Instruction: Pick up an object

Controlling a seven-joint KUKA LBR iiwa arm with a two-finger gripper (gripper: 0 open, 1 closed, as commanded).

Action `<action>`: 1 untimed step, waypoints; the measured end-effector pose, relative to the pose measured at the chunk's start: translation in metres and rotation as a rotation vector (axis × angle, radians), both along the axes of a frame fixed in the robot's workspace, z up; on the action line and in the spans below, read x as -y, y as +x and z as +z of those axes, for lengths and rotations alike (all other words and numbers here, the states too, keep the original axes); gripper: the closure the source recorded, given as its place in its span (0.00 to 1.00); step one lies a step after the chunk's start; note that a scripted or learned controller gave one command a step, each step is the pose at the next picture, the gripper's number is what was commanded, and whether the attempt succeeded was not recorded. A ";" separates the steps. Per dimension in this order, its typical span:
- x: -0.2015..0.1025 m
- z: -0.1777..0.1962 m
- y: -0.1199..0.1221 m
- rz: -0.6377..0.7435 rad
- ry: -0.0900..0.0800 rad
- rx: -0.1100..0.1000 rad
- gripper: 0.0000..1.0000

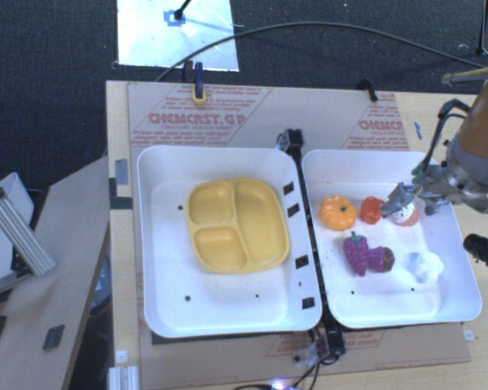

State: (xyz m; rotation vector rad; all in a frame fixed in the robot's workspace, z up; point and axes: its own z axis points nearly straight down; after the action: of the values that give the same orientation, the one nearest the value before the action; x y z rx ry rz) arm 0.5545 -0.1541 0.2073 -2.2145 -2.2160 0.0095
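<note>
mostly the hand (401,202) hangs in the right bin (451,307), spread over a red-white toy (404,214) beside the tomato (371,210); bare floor lies nearer. cardboard (228,112) reads "chemcast gp".

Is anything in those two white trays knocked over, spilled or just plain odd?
Nothing stands out. The yellow divided plate lies flat in the left bin, a little askew. In the right bin, the orange pumpkin, purple grapes and a white lump lie apart, unspilled. The gripper hangs over a small red toy.
</note>
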 end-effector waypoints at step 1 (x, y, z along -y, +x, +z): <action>0.000 0.006 0.003 0.003 -0.002 0.011 0.00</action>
State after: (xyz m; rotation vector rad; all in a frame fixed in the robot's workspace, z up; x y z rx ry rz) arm 0.5573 -0.1538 0.2136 -2.2179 -2.2261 -0.0008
